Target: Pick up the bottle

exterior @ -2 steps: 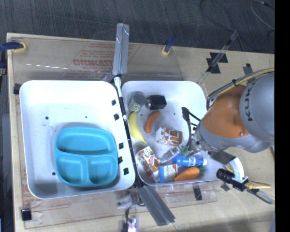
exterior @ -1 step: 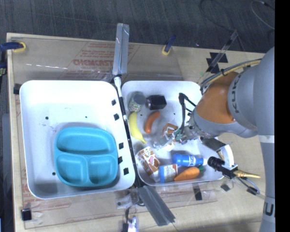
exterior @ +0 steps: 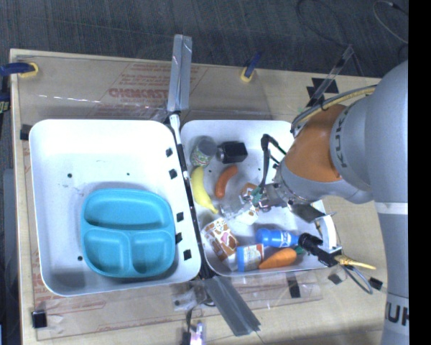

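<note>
Camera view: looking down at a slant on a pale wooden bench point(exterior: 93, 77) that is sitting on a dark grey carpeted floor point(exterior: 201, 13), which is filling the top of the frame.
Bench: carrying faint red printed lettering across its upper middle, with a blue clamp point(exterior: 18, 69) gripping its upper left corner and a second blue clamp point(exterior: 251, 66) sitting on the upper edge.
Left bin point(exterior: 57, 149): lying at the centre left, holding a turquoise divided tray point(exterior: 129, 232) in its lower half.
Right bin point(exterior: 244, 129): lying just beside the left bin, the two rims touching along the middle of the frame.
Right bin contents: a banana point(exterior: 200, 187) lying along the left wall, a reddish sausage-shaped item point(exterior: 225, 181) beside it, a black block point(exterior: 233, 151) near the top, a carrot point(exterior: 279, 259) and a printed packet point(exterior: 221, 237) lying at the bottom.
Bottle point(exterior: 275, 236): lying on its side in the lower middle of the right bin, blue with an orange end, just above the carrot.
Arm point(exterior: 359, 149): reaching in from the right of the frame, its orange band hanging over the right bin.
Gripper point(exterior: 262, 196): hovering low over the middle of the right bin, just above and left of the bottle; I cannot tell how it is set, and nothing is visibly being held.
</note>
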### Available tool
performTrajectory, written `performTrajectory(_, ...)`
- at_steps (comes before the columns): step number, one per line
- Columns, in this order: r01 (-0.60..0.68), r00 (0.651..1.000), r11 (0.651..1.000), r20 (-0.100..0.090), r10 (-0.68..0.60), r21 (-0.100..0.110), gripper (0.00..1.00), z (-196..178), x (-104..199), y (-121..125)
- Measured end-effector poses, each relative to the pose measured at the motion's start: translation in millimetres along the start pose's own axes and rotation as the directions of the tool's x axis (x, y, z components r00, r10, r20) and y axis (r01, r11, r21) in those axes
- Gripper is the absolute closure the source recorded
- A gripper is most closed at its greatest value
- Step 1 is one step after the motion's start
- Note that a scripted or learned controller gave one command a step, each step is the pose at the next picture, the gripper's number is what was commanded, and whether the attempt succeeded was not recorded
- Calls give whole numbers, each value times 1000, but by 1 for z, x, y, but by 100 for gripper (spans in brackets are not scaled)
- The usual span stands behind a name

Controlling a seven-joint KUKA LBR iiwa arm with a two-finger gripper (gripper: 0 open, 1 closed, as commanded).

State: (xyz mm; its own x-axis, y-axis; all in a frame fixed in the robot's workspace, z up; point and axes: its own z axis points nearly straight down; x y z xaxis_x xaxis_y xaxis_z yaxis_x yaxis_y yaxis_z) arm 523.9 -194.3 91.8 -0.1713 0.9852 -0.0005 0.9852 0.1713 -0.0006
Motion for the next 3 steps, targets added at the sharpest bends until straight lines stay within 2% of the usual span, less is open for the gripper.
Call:
performTrajectory(1, -85, 996, 996, 4, 85, -5, 0, -1, 25, -21)
performTrajectory(2, -166, 986, 986, -2, 166, 0, 0, -76, -8, -49)
performTrajectory(3, -162, 987, 987, -1, 162, 2, 0, 1, -7, -49)
